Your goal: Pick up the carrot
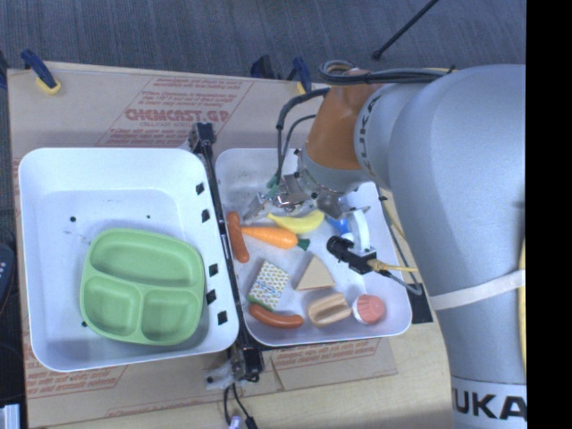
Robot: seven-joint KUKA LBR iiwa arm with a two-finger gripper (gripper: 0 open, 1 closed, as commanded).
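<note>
We see the grey KUKA arm (456,231) reaching in from the right, its bulk covering much of the right side of the bench, with the orange band (335,132) just above the wrist. Under it lies the brown cardboard sheet (161,105) printed with red lettering, which bears both bins.

The left white bin (54,186) holds a green divided plate (141,286) with three compartments, set toward its near side. The right white bin (234,172) holds the toy food.

The gripper (288,199) hangs over the far middle of the right bin, just above a yellow banana (299,222). We cannot tell how its claw stands, since the wrist hides it.

The carrot (271,236), orange with a green tip at its right end, lies flat in the right bin, just near of the banana and below the gripper, pointing left. To its left a reddish sausage (238,238) lies along the bin's left wall. Nearer to us sit a tan wedge like a cheese slice (314,275), a patterned square packet (269,284), a hot dog (276,316), a small bun (328,309) and a round pink piece (369,309) in the near right corner.
</note>
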